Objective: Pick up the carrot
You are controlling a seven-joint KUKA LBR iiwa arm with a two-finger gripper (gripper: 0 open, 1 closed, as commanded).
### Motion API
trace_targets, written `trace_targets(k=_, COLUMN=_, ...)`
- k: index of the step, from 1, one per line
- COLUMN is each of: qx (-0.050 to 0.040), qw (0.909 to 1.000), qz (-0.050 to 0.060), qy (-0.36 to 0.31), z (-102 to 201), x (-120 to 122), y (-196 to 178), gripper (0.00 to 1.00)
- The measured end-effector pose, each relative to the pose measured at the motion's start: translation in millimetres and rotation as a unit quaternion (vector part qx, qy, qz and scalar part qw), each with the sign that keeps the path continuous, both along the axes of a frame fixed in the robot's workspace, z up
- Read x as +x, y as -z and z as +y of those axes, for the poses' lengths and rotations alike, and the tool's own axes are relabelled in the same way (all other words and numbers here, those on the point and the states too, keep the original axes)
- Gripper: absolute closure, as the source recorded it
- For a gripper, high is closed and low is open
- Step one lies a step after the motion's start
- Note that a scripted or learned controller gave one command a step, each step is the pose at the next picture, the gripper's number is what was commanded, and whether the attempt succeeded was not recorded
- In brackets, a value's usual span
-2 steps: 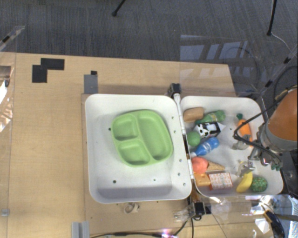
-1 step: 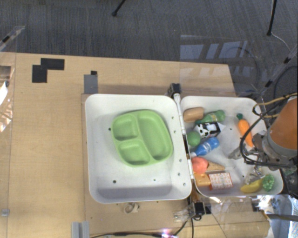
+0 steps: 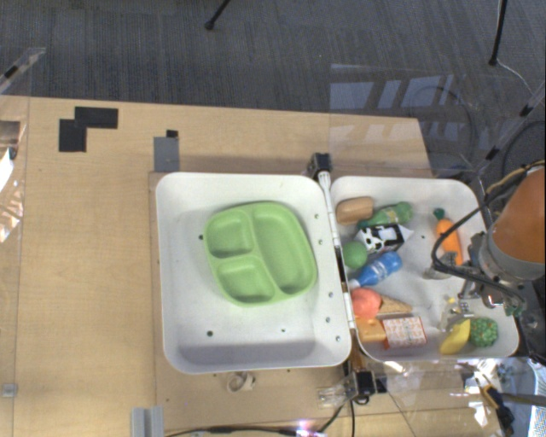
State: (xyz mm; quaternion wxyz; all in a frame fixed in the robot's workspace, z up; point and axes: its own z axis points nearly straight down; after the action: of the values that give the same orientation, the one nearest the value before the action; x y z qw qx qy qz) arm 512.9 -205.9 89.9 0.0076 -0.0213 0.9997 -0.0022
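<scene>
Sharing the right bin (image 3: pixel 467 189), carrot (image 3: pixel 447 237) among toys; green tray (image 3: pixel 258 252) left.

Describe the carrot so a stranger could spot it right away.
Look in the right bin, the one crowded with toys. Along its far right side, beside the arm, lies the carrot: small, orange, green-topped, partly crossed by a black cable, apart from the other toys.

Robotics lab: wooden bench (image 3: pixel 85 282), white bins (image 3: pixel 247 354), tripod legs (image 3: pixel 217 13).

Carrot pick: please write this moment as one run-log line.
carrot: lying in right bin | arm: above bin's right side | green tray: left bin
</scene>
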Motion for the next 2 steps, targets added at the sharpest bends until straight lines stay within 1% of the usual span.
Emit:
trace_targets(k=1, qx=0.0009, qw=0.9924, qz=-0.003, qy=0.123, z=9, x=-10, y=-1, gripper=0.0)
trace_targets(k=2, qx=0.0043, qw=0.9756, qz=-0.001, qy=0.22, z=8, x=78, y=1, gripper=0.0)
